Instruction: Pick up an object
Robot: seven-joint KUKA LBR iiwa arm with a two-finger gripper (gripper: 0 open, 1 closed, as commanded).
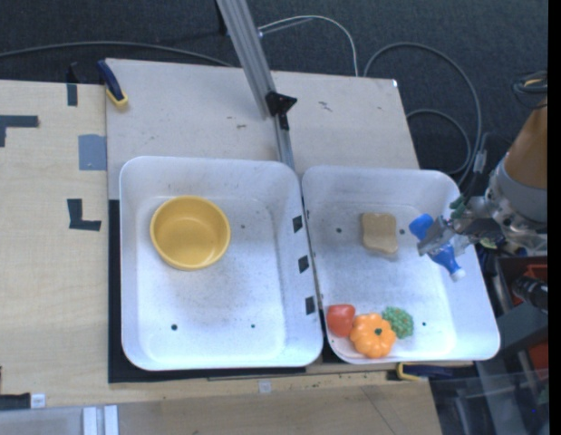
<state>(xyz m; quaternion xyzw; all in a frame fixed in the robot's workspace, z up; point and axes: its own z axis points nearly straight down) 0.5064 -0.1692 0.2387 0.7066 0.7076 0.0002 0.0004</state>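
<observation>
Two white bins on the bench, the arm reaching over the right one from the right.

The left bin [144,333] carries one yellow bowl [190,232], upright, in its upper left part. The right bin [475,320] carries four loose things: one tan sponge-like block [380,233] near its middle top, and along the lower rim one red piece [341,317], one orange pumpkin-shaped piece [373,335] and one small green piece [399,321], the three close together. The arm [525,175], cut off by the right edge, holds the hand [440,240] low over the right bin's upper right part, just beside the tan block. Its blue fingers [421,226] are blurred; I cannot tell how far apart they stand, nor whether anything lies between them.
</observation>
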